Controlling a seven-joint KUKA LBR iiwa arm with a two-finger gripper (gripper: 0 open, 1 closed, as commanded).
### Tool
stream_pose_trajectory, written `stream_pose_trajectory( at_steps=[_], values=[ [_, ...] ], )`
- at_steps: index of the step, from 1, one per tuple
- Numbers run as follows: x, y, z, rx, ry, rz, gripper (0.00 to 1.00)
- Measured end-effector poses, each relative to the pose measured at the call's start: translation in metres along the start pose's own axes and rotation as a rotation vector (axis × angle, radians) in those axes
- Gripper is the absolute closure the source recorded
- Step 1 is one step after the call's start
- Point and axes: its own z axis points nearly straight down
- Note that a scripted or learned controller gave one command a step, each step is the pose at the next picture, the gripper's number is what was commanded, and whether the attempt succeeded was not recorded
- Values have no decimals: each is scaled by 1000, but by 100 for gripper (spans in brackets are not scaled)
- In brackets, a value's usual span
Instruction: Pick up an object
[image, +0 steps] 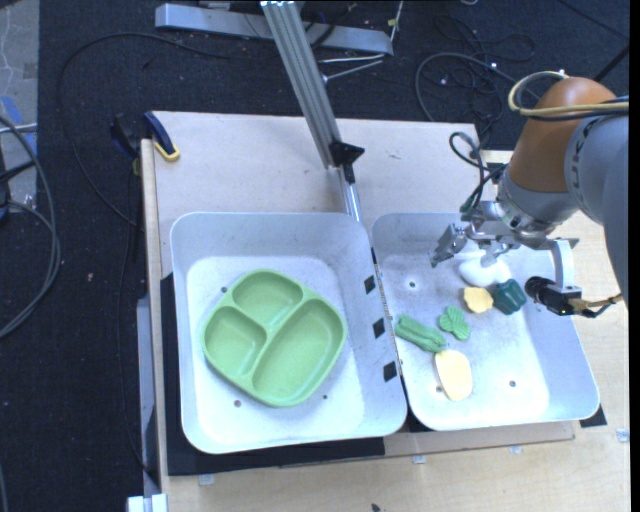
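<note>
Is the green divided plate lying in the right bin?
No, the plate lies in the left bin; the right bin holds small toys.

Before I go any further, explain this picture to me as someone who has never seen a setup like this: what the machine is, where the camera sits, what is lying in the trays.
This is one robot arm, grey with an orange band above its wrist, reaching in from the right. The single camera is fixed above the bench and looks down at a slant.

On the bench sit two shallow white bins side by side. The left bin holds a green divided plate with three compartments. The right bin holds several small toy-like pieces: a white object, a small yellow piece, a dark green piece, a green clover-like piece, a long green piece and a pale yellow piece.

The gripper hangs over the back of the right bin, just above the white object. Whether it grips anything cannot be made out here.
</note>
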Motion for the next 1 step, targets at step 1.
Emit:
stream_pose_trajectory(
  at_steps=[1],
  values=[
    [1, -1, 54, -1, 0, 1, 0]
  ],
)
